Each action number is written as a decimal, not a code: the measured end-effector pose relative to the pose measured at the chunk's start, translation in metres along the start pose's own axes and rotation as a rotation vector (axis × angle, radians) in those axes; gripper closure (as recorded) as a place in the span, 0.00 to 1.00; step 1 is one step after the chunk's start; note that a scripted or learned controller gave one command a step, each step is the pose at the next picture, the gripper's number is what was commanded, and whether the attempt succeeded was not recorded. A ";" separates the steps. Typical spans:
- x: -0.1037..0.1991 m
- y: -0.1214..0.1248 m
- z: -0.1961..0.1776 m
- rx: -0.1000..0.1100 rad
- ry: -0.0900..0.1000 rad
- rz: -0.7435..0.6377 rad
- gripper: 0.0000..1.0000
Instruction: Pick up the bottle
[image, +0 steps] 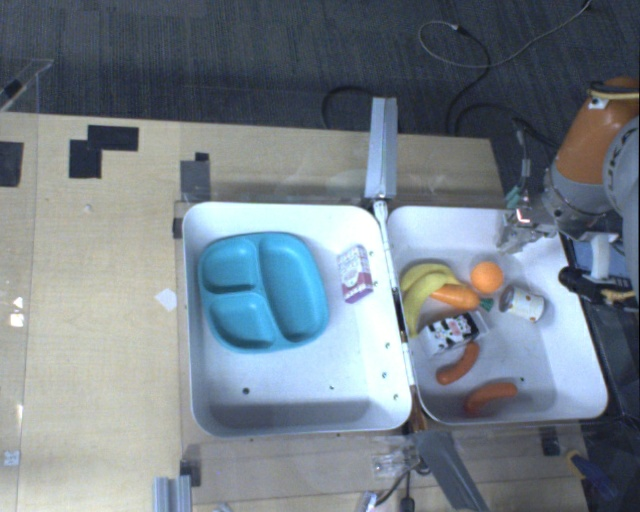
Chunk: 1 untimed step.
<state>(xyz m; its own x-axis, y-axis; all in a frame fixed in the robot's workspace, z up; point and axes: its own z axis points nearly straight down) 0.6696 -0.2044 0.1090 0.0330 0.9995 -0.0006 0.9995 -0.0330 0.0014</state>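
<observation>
Bottle (456, 331) half hidden under carrot (455, 296); tool (520, 228) blurred at bin rim (470, 210).

You see the gripper (520, 232) at the right bin's (570, 340) far edge, apart from everything in it. Inside lie a banana (422, 283), carrot (456, 296), orange (487, 277), bottle (522, 302), black-and-white carton (452, 330) and two sausages (458, 365). The left bin (290, 400) holds a blue tray (263, 290) and a small box (355, 273).

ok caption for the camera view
Gripper over right bin of toy food; bottle lies untouched.
</observation>
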 end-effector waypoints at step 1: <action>0.000 0.000 -0.001 -0.001 0.000 -0.001 0.00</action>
<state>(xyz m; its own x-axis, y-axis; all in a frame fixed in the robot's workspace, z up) 0.6700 -0.2041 0.1095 0.0323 0.9995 -0.0007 0.9995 -0.0323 0.0022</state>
